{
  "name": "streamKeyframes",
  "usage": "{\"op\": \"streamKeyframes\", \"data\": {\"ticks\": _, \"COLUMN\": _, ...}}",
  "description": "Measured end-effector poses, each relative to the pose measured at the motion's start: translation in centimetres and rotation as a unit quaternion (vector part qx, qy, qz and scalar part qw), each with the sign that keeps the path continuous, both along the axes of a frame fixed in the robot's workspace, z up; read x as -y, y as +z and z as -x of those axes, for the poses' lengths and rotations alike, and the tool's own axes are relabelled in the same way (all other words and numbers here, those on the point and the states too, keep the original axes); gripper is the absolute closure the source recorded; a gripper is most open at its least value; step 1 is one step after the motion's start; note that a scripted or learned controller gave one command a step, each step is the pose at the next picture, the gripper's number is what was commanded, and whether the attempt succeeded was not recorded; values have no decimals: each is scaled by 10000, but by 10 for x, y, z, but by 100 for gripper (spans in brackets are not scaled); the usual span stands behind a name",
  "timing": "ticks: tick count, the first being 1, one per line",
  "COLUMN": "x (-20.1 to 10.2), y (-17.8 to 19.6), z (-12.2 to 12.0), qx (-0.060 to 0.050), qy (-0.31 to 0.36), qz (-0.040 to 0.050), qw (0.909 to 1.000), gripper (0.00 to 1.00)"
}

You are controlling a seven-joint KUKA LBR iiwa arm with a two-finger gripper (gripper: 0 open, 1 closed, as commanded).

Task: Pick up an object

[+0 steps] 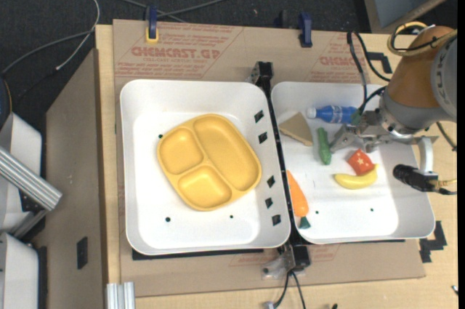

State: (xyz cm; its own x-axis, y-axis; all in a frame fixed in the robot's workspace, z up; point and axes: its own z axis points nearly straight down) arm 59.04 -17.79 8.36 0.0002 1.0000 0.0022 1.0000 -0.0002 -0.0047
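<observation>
The gripper stood low in the right bin, its fingers spread apart with nothing between them. A red object lay just below the fingers, touching a banana; a green object lay just to their left.

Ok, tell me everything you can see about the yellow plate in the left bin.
The yellow plate is a glossy, plastic-looking divided dish with rounded corners and three compartments: one large, two smaller. It lies flat and face up, turned at a slant, near the middle of the left bin. Its compartments look bare, and it touches just the bin floor.
</observation>
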Motion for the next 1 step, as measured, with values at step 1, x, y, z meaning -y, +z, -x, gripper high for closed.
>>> {"op": "streamKeyframes", "data": {"ticks": 1, "x": 0, "y": 14, "z": -2, "qx": 28, "qy": 1, "qz": 5, "qw": 10000, "gripper": 100}}
